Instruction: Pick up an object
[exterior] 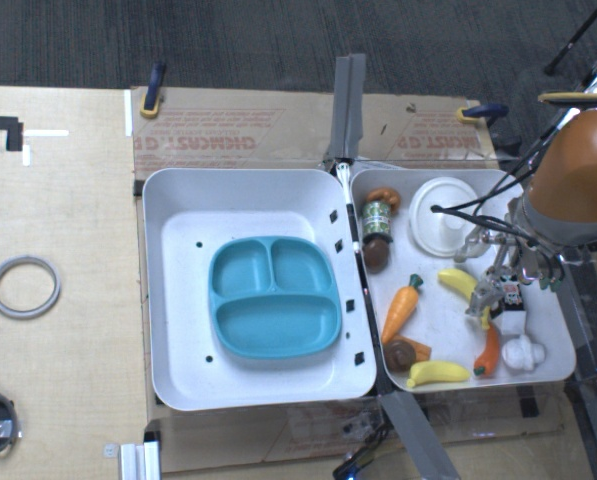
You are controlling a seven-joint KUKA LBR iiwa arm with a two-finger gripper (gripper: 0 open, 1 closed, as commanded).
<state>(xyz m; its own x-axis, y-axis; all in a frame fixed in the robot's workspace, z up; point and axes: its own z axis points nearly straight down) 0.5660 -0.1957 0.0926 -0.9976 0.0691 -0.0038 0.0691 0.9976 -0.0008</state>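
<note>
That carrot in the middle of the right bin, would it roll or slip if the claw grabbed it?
The carrot looks like smooth toy plastic, so probably stiff, light and somewhat slippery. Its round, tapered body would likely roll in a curve if nudged. Lying aslant, it may squirt from a poorly centred pinch.

A single fixed camera hangs above the bench and looks down at a slant — steep enough that both white bins read almost as plan shapes. The left bin sits near the frame's centre, the right bin toward the right edge, where the arm enters. The view stands well back — bench top, cardboard behind the bins and dark floor along the top all fit in.
</note>
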